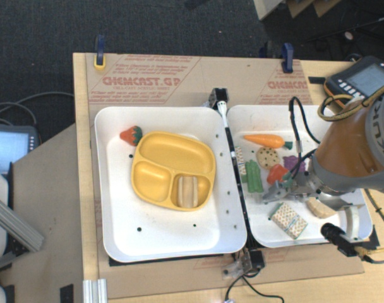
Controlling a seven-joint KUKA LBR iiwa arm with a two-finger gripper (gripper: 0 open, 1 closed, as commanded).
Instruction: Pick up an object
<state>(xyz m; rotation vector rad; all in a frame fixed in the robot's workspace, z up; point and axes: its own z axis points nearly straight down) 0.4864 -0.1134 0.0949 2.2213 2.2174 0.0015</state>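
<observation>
The arm (353, 150) reached in over the right bin (362, 229), its gripper (282, 188) low among the small things there. How wide the claw stood, or whether it had hold of anything, could not be told from above. Close around the gripper lay a red piece (277, 173), a purple piece (292, 163) and a green block (252, 175). Farther back in the right bin lay a carrot (264, 141) and a speckled cookie (266, 156). Toward the front of the right bin sat a patterned little box (288, 220), tilted, and a tan piece (318, 207) just beside the arm. The left bin (116, 219), next to the right bin, bore a yellow divided plate (173, 169) and a strawberry (131, 135) touching the plate's back corner.
</observation>
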